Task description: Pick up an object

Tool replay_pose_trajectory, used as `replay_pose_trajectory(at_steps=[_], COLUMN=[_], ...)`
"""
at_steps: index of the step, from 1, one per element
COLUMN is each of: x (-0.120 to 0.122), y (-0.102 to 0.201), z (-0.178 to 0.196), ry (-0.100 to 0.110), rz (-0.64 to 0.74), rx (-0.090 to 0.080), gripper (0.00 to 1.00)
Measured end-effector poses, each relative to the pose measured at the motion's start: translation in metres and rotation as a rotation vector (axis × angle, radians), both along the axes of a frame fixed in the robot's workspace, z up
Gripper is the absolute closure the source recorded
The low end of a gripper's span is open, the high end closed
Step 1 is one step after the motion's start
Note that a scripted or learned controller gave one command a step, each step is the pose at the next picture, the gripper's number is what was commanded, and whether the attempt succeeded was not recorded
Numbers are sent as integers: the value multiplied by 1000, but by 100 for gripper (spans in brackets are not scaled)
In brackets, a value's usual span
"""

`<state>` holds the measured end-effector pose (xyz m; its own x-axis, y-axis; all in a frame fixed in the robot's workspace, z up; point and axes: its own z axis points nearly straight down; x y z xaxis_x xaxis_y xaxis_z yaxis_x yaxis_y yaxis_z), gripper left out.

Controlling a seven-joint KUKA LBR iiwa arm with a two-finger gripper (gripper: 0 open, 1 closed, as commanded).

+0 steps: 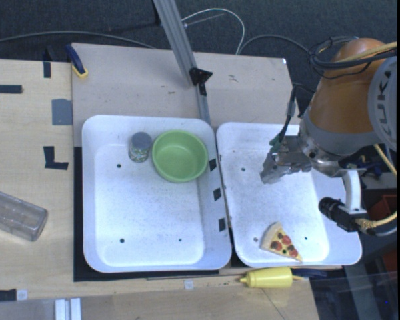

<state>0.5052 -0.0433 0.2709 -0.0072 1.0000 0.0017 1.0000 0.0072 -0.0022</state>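
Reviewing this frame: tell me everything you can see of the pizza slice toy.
The pizza slice is a small triangular wedge, tan-yellow with red round spots like pepperoni on top and a paler crust edge; it looks like plastic or rubber. It lies flat on the floor of the right bin, near the bin's front edge, tip pointing up and left. Nothing touches it; the gripper is above the bin's middle, apart from it.

The arm [350, 105] enters from the right side, its orange band uppermost and the grey wrist below it angled down and to the left. The gripper [272, 172] sits at the left end of the wrist, pointing downward, low over the scene's right half; finger state cannot be determined.
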Motion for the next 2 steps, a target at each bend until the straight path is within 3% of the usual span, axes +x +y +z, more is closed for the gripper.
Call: replay_pose_trajectory(at_steps=[2], x=[-3], y=[101], z=[-3], ry=[0], rz=[0], rx=[-1], gripper=[100])
